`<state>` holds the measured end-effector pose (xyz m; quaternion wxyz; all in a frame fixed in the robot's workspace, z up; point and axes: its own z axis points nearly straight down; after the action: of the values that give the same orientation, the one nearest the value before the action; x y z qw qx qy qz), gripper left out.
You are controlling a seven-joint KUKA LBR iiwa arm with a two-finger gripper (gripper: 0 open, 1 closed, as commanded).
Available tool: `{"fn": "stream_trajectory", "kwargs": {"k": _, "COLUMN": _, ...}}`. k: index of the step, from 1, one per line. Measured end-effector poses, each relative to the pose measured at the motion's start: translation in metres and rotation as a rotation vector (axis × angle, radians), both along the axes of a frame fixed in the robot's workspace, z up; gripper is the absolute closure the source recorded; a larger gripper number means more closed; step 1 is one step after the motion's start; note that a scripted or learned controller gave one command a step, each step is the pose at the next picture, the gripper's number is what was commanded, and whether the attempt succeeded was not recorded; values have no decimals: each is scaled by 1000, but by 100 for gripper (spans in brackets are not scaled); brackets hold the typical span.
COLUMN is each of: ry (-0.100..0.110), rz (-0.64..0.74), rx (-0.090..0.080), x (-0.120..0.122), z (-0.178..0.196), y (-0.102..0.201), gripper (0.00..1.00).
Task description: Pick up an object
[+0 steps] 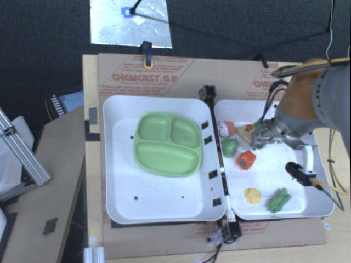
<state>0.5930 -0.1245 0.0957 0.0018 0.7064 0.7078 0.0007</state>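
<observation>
Toy food lies in the right bin: a red pepper (246, 159) just below-left of the end effector (259, 137), whose grip I cannot tell. Reaching stage; next, descend.

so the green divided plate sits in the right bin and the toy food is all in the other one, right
Not quite. The camera view shows the green divided plate in the left bin, not the right one. The toy food is indeed all in the other bin: the orange pepper, green piece, yellow piece and green beans.
</observation>
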Motion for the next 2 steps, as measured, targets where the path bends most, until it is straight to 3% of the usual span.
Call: {"fn": "stream_trajectory", "kwargs": {"k": 2, "ry": -2, "rz": 2, "rx": 0, "x": -6, "z": 108, "y": 0, "gripper": 100}}
